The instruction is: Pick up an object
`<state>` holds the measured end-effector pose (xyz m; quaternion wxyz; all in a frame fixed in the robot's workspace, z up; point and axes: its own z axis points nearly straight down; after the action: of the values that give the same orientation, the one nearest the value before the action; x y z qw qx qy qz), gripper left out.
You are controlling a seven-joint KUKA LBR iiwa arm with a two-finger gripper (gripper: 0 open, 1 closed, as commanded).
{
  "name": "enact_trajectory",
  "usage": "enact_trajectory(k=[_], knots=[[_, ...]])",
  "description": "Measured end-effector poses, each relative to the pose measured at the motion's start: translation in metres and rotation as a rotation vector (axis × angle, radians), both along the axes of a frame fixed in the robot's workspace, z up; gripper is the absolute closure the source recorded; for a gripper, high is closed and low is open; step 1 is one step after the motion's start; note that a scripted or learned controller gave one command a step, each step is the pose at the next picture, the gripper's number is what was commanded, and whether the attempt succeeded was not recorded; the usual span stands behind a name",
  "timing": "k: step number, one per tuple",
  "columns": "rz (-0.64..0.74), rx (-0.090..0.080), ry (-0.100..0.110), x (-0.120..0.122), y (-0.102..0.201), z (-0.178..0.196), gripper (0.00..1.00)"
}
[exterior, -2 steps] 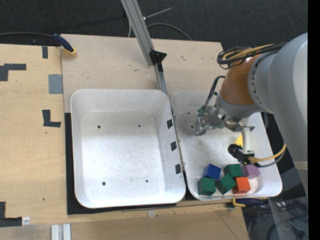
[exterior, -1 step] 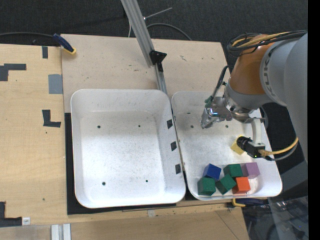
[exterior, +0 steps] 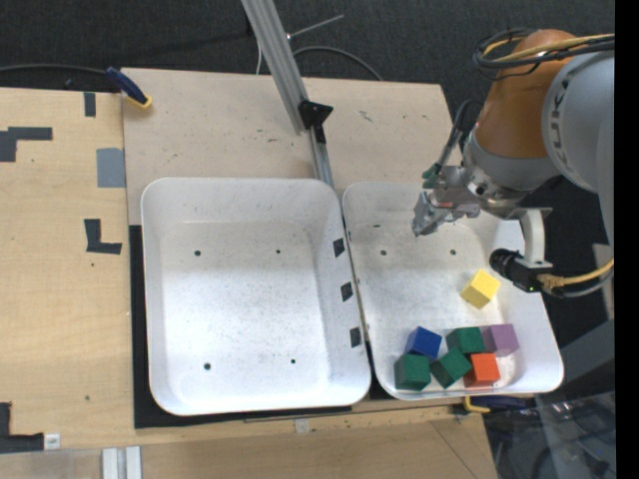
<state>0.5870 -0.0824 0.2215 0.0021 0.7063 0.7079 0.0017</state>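
Tool over right bin's far end, nothing visibly held; finger state cannot be told. Near corner: green, blue, orange, purple cubes clustered. Yellow cube apart, farther back. No readable writing.

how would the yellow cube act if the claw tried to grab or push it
The yellow cube looks rigid with flat faces, so it would probably slide, not roll. It seems small and likely light. It sits apart from the other blocks, so a grasp should meet little crowding.
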Motion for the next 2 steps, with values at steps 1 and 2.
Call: enact_trajectory(k=[1, 2], knots=[[-0.001, 0.001, 0.005, 0.000, 0.000, 0.011, 1.00], [0.003, 0.002, 0.009, -0.026, 0.053, 0.002, 1.00]])
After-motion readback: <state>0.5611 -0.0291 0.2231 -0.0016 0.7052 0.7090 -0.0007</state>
